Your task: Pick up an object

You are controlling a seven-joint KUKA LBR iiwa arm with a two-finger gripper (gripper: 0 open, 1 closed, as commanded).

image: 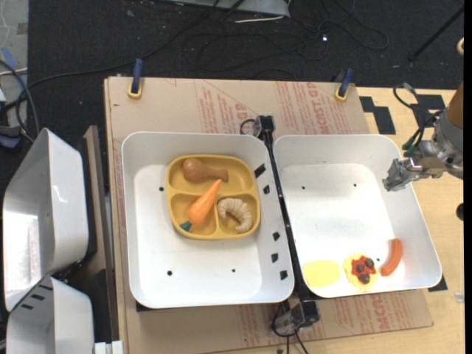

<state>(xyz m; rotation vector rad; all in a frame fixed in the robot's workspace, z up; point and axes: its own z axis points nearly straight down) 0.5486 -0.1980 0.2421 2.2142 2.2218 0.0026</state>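
Observation:
My gripper (399, 174) hangs over the right edge of the right bin (332, 161), with the arm coming in from the right. Nothing shows between its tips. Along the front of that bin lie a flat yellow slice (318, 273), a small yellow piece with red and dark toppings (361, 268) and an orange sausage (391, 257). The sausage is well in front of the gripper. In the left bin (147, 198) a yellow divided plate (175, 174) holds a brown drumstick (204, 170), an orange carrot (204, 203) and a pale shrimp (236, 213).
Both bins sit side by side on a brown board (243, 102) held by two yellow clamps at the back. A black divider strip (279, 198) runs between them. White containers (40, 198) stand off the bench at the left. Cables lie on the dark floor behind.

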